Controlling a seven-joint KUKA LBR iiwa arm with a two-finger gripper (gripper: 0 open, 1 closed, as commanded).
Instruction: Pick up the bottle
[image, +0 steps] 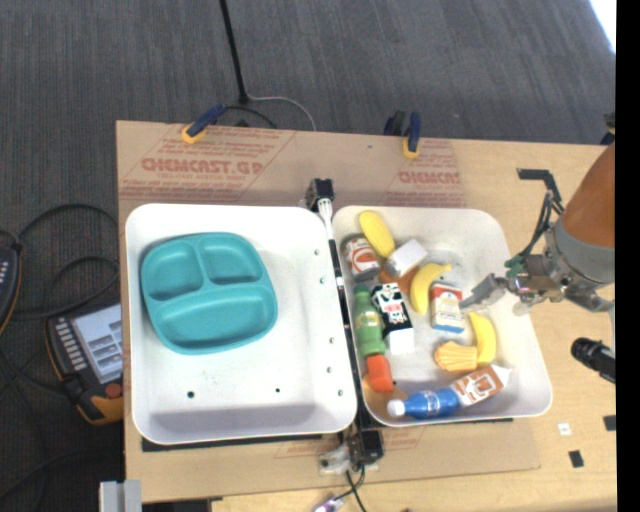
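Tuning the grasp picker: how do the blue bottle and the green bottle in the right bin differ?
The blue bottle lies near the bin's front wall, pointing across the bin; the green bottle lies along the bin's left wall. Blue has a white cap; green an orange end. Both lie flat in the right bin.

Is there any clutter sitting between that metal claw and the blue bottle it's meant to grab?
Yes. The gripper hovers near the right bin's right side, while the blue plastic bottle with a white cap lies at the bin's near edge. Between them lie a yellow banana, a yellow ridged toy and a small orange-and-white carton.
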